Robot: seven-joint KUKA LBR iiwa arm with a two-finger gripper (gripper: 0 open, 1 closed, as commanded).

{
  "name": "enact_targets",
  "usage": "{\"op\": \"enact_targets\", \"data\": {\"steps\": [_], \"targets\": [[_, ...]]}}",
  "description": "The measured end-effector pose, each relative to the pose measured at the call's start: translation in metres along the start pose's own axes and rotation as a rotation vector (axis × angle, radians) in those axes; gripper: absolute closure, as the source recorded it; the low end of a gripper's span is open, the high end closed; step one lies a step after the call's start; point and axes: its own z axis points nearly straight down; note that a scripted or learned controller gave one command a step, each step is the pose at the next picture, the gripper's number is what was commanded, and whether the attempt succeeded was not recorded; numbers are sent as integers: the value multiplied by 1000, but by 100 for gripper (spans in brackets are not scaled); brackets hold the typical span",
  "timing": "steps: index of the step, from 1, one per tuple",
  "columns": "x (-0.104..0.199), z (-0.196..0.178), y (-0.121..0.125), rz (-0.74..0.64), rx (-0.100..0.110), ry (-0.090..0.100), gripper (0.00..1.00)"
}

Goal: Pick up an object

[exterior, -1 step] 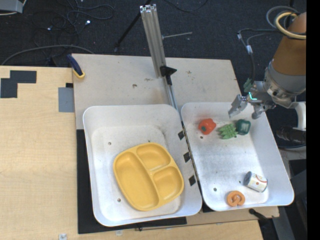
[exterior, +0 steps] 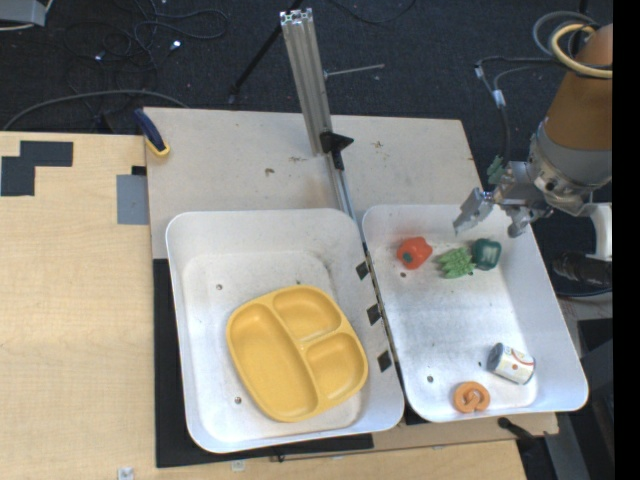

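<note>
Nearest candidate is the small green plastic toy with a dark teal cap (exterior: 468,259), lying in the upper part of the right shallow white bin (exterior: 560,313), just beside the red-orange rounded plastic toy (exterior: 412,253) on its left. The two-finger gripper (exterior: 493,211) is hovering just above and behind it at the bin's far rim, fingers spread apart with nothing between them. You're lining up a descent, so centre over the green toy's body, not the teal end, and rotate so the fingers are straddling its short axis. Keep them off the red toy; those two are sitting close and a wide approach is likely nudging one into the other. I'd judge the toy light and prone to skating on the smooth bin floor, so go down slow before clamping. The white cylindrical toy (exterior: 511,364) and the orange ring-shaped toy (exterior: 471,397) near the front edge are well apart, as is the yellow compartment tray (exterior: 296,351) in the left white bin (exterior: 195,268).
</note>
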Motion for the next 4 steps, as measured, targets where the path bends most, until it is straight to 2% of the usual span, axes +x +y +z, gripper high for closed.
{"op": "enact_targets", "data": {"steps": [3, 4], "targets": [[-1, 152, -10, 1, 7, 2, 0], [-2, 140, -9, 3, 3, 1, 100]]}}
